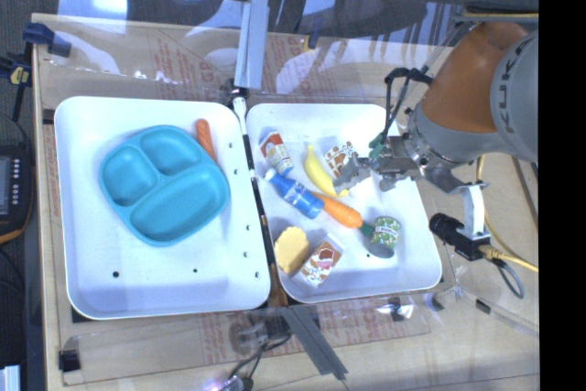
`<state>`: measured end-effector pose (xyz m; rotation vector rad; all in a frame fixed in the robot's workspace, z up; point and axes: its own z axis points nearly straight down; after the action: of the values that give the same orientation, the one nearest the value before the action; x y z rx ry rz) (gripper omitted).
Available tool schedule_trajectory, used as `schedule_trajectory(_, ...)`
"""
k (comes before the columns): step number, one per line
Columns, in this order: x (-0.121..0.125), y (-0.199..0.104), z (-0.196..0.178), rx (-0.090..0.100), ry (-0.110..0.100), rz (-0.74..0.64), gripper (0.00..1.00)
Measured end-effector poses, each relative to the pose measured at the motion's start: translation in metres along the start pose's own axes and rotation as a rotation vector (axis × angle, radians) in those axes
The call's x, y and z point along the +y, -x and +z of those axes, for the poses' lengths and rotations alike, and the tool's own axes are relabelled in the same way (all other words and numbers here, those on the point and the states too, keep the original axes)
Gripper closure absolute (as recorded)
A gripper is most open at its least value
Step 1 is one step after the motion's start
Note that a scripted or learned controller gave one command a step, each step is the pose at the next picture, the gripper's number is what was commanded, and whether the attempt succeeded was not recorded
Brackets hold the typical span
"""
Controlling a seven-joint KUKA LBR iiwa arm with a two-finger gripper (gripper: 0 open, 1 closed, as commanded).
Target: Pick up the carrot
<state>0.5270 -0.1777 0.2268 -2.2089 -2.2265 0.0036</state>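
Carrot hemmed by banana, bottle, perhaps can.

No text, brand or number is legible: printing on the small cartons and the can in the right bin is too blurred to read

Robot arm with a smooth grey casing and a broad orange band above the wrist; dark metal pincer with small mechanical parts; thin black cables loop from the wrist; a yellow cable trails near a white bracket.
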Motion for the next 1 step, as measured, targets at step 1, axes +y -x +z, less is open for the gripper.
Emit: schedule_trajectory(1,0.0101,0.0305,0.1103,-0.012,0.027,-0.1,0.0)
